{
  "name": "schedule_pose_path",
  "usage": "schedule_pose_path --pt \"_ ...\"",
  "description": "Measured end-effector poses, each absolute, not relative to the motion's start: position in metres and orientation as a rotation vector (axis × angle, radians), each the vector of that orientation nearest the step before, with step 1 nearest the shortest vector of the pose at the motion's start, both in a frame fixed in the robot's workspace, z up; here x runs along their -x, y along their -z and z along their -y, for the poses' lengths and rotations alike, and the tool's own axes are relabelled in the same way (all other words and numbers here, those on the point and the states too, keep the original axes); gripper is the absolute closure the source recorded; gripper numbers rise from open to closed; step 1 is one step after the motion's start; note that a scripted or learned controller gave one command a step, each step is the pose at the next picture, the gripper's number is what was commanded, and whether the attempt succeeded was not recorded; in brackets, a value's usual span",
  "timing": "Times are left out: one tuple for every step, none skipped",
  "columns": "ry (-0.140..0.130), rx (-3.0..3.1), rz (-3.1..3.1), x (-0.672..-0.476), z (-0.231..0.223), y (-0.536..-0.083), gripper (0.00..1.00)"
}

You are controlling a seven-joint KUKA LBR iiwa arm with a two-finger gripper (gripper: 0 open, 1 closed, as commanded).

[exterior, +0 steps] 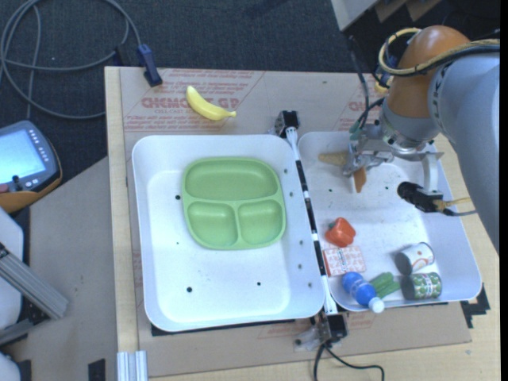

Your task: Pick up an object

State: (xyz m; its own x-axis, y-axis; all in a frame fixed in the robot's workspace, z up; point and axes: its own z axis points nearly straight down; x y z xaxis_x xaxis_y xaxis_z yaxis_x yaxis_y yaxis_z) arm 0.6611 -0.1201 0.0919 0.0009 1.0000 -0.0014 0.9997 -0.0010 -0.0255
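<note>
Tan wedge (332, 159) noted on the floor of the right bin (379, 219), in the far left part, narrow end turned toward the divider between the bins. Brown piece (359, 181) seen just beside it, directly under the gripper (361, 163). Whether the two are one object cannot be told.

Gripper is positioned low over this spot, at the wedge's right end. Contact with either piece cannot be confirmed, and no grasp can be made out. How far the gripper is open cannot be told at this slant; it is masked by the wrist above.

Other contents of the right bin are grouped toward the near side, well apart from the gripper:
- red-orange item (341, 230) near the divider
- pink-and-white packet (344, 259) just in front of it
- blue bottle (361, 290) with a white cap, at the near rim
- small green item (384, 284) touching the bottle's right side
- white can (416, 256), lying tilted
- dark green can (423, 285) just beside the white can, nearer the rim

In the left bin (159, 236) a green divided plate (234, 201) is set in the far half.

A banana (209, 104) is lying on the bench (262, 86) beyond the left bin.
</note>
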Motion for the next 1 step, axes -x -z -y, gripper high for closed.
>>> schedule_pose_path --pt "0.001 2.22 2.223 -0.614 0.0698 -0.1857 1.0"
